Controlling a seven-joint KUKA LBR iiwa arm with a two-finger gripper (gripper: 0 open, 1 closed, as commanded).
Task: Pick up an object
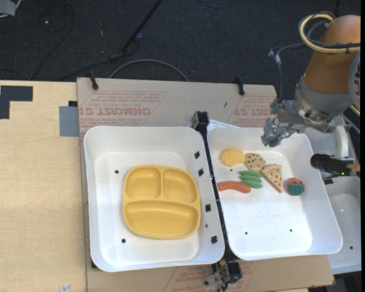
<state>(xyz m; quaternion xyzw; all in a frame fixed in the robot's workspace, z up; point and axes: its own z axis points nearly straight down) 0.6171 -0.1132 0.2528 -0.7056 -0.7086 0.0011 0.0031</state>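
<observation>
A light wooden table (30, 181) is carrying a cardboard sheet (146, 105) on which two shallow white bins are sitting side by side. The left bin (103, 151) is holding a yellow divided plate (161, 201); the right bin (316, 224) is holding a loose cluster of toy food near its far half.

The grey arm with its orange band (334, 53) is reaching in from the right, and its end effector (274, 135) is hanging above the right bin's far rim, just beyond the food. Whether the end effector is apart or together cannot be told from this angle; nothing is showing between its tips.

The candidates, by size: a tan wedge (272, 176), a yellow round piece (232, 157), a speckled cookie (254, 160), an orange sausage (234, 187), a green bean pod (250, 178), and a small red-and-teal piece (295, 187) lying slightly apart.

Judging the step ahead, a clean pick is likely calling for a straight descent onto a single item with room around it; the isolated red-and-teal piece or the yellow round looks safer than the crowded cookie, pod and wedge, which are lying touching or nearly so.
</observation>
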